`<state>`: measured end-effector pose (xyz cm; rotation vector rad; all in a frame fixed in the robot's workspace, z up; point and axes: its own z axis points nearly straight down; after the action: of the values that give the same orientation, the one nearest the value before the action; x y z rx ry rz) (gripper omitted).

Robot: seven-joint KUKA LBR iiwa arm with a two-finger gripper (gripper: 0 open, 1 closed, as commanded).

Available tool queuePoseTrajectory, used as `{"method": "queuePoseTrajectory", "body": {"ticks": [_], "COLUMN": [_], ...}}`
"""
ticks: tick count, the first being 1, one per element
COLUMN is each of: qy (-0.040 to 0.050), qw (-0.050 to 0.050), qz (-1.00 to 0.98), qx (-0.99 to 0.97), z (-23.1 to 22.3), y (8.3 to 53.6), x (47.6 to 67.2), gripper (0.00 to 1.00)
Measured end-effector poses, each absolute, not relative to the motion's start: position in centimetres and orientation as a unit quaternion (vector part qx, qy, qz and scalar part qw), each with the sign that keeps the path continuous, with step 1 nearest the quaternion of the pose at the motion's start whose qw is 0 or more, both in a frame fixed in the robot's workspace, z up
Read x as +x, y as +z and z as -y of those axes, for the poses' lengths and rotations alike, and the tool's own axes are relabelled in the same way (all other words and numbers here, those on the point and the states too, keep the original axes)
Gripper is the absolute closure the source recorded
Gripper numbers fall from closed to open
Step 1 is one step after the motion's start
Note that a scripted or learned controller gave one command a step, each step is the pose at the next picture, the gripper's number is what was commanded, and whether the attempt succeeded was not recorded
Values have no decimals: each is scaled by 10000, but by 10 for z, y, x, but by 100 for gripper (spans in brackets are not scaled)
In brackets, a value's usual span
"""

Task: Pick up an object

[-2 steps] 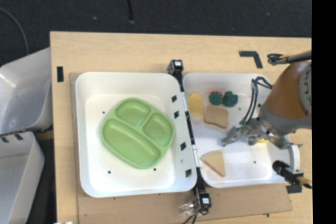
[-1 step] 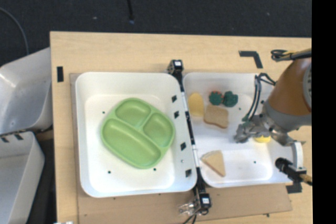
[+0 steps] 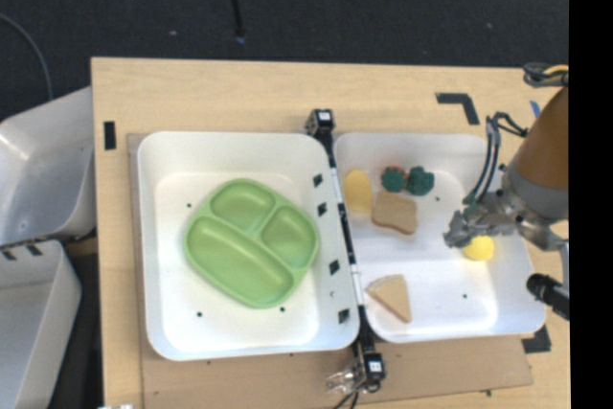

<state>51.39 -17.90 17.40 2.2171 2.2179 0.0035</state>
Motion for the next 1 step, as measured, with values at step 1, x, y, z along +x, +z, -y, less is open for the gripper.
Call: {"method": "queuePoseTrajectory", "body": {"ticks": [1], "qy": [15], "qw": [34], "qz": [-7081], "qx": [7061], "z": [177], "y": [220], "x": [510], "gripper": [100]}}
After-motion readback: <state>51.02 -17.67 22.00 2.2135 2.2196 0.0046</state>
